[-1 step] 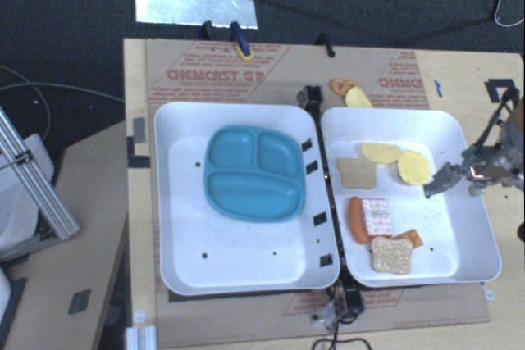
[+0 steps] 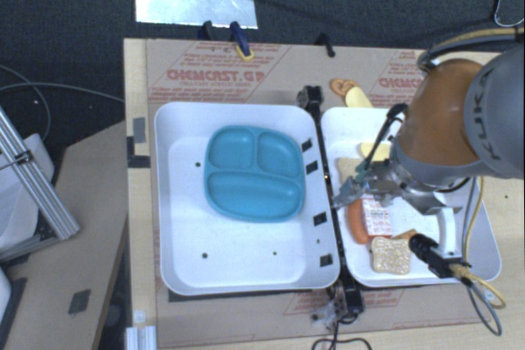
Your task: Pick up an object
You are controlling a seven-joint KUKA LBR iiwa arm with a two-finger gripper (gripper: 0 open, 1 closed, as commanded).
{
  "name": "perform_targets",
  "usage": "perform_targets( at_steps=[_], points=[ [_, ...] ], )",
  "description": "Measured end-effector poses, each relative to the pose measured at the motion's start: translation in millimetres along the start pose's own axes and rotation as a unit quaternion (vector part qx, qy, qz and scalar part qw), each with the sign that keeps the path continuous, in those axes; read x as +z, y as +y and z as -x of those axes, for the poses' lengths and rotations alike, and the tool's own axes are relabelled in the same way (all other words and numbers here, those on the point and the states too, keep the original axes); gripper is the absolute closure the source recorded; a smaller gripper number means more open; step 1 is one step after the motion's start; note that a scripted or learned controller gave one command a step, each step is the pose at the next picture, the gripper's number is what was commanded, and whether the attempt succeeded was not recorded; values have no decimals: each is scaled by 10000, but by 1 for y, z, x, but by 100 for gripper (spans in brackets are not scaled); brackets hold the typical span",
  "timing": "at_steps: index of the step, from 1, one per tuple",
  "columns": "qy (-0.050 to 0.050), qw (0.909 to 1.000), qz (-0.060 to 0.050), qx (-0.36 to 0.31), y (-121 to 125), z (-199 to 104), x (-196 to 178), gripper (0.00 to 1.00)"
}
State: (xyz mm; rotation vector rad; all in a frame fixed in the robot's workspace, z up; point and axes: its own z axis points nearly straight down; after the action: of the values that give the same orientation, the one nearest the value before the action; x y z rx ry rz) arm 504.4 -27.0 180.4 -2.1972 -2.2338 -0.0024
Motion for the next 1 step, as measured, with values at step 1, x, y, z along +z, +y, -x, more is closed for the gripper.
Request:
perform_targets(
  at_steps=[1],
  points=[
    [-32, 10000, 45, 73, 2, 9, -15, 100]
  ],
)
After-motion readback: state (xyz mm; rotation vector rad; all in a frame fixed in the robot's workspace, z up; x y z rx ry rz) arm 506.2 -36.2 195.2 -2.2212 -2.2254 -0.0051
